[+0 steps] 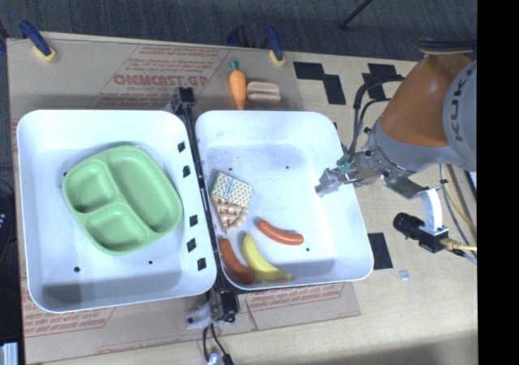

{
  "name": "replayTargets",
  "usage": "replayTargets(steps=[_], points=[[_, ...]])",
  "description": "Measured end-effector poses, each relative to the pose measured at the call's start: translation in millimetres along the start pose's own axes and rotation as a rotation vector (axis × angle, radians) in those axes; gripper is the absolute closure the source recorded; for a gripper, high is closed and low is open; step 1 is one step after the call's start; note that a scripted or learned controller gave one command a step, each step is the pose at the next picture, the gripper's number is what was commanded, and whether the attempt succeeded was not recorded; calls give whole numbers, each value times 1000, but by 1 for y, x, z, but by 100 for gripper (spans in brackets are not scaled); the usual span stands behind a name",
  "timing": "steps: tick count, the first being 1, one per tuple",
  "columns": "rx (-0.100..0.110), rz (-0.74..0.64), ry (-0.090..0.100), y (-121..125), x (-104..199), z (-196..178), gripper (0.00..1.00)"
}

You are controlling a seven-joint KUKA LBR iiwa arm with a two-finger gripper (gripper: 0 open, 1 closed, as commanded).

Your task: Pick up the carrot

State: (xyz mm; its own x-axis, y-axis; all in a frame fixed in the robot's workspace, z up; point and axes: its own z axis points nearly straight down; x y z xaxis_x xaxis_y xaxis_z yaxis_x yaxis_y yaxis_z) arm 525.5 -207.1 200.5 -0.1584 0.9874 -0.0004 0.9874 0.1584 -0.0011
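Observation:
The carrot (237, 88), orange with a green top, lies on the bench just behind the right bin's (268, 122) back rim, outside both bins. My gripper (331, 182) hangs over the right bin's right side, far from the carrot, in front of it and to its right. Nothing shows between its fingers.
Next to the carrot lies a tan and pink toy sandwich (263, 92). The right bin holds a waffle (230, 199), a sausage (280, 233), a banana (259, 260) and a brown sausage (234, 261). The left bin (49, 132) holds a green divided plate (122, 197). Blue clamps (276, 47) stand at the bench's back edge.

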Motion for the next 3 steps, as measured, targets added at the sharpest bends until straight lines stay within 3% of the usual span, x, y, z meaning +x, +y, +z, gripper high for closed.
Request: replayTargets(steps=[1,2,3], points=[[3,85,3,-14,81,109,100],[-1,-69,-1,-41,52,-66,100],[4,89,3,-34,104,61,100]])
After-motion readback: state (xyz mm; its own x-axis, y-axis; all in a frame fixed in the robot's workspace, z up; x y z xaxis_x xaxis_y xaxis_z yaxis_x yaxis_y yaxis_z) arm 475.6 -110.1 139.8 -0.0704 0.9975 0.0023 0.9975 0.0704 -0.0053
